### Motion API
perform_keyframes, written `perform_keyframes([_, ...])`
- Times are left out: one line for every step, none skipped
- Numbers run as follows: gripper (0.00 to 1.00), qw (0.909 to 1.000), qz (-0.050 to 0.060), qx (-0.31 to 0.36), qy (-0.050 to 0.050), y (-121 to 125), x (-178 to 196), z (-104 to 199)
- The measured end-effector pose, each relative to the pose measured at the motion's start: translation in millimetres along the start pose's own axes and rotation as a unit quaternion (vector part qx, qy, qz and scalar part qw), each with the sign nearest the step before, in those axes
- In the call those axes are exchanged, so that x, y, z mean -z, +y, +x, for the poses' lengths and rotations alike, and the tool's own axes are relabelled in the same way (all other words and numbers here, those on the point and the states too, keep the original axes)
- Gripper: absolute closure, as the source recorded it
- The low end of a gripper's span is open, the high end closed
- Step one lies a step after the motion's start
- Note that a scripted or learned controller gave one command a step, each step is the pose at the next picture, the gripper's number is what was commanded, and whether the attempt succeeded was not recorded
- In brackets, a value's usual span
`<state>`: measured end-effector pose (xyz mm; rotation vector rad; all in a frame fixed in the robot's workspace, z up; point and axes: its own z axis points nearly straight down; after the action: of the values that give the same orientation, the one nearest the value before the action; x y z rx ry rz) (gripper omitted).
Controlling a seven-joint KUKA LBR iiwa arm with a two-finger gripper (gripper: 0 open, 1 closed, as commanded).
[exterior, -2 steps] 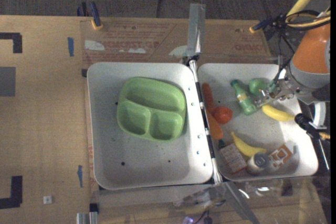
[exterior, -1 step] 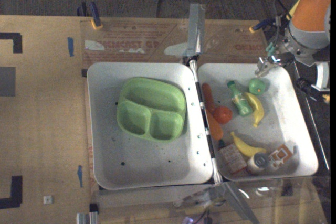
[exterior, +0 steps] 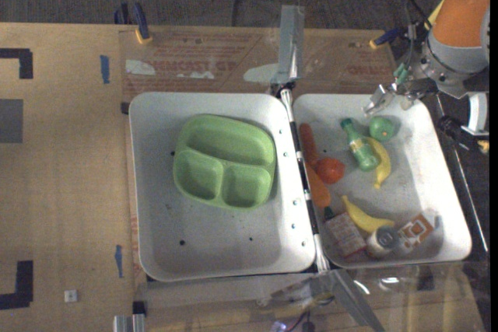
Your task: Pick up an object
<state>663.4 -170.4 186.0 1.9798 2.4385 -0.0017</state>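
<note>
looks like the approach step: the hand hangs over the right bin's far edge, can't tell if it's spread or pinched, right beside the green apple, so next it needs a clean drop onto that

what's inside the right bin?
In the right bin: a green bottle, a green round fruit, two bananas, a tomato, a carrot, small cartons and a jar along the near wall. Anything beneath that pile is hidden.
</note>
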Motion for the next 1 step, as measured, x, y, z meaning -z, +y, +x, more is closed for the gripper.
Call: perform_keyframes([0.0,0.9864,0.0,0.164,0.0,-46.9,-88.9,-39.2])
